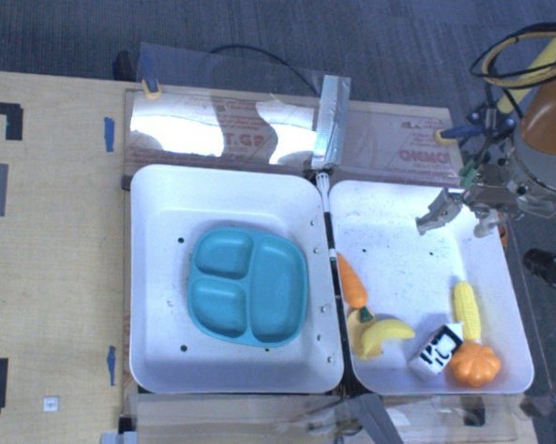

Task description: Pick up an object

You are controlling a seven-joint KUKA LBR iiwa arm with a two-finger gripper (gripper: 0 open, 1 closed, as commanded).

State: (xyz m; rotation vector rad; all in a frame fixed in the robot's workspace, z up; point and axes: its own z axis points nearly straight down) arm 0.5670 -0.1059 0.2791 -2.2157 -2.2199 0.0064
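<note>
My jaws (459, 216) hang open over the right bin's (391, 219) far end, seemingly holding nothing; blur makes their tips hard to read. Near end of that bin: carrot (351, 281), banana (381, 334), corn cob (467, 311), small orange pumpkin (476, 365), black-and-white block (437, 348). Left bin (154, 256) holds a blue divided plate (249, 286).

Blue tray (249, 285); orange carrot (352, 283); yellow corn (467, 311); white bins (154, 256).
</note>
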